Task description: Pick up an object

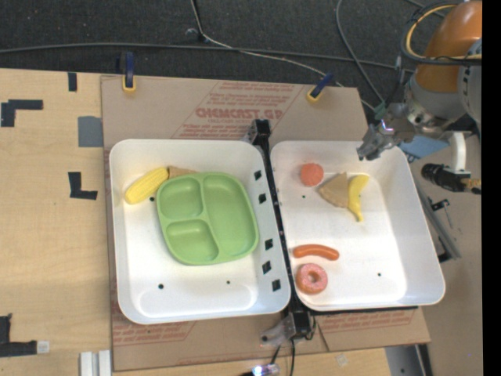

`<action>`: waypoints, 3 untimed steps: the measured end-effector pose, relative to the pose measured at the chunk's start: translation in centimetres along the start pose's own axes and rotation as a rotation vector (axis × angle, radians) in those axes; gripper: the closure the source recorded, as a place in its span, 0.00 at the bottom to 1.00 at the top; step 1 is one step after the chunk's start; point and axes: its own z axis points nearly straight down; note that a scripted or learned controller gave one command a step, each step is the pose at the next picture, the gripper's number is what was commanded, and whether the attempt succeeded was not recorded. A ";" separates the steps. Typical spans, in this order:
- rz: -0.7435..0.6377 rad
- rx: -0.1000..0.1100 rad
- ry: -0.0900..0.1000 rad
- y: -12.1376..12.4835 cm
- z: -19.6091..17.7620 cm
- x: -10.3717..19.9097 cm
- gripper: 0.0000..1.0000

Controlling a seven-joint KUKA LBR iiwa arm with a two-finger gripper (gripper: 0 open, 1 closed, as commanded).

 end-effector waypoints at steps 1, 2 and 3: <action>-0.003 0.003 0.001 -2.9 -1.2 4.7 1.00; -0.004 0.004 0.002 -5.3 -2.4 9.5 1.00; -0.004 0.005 0.001 -7.9 -1.5 14.9 1.00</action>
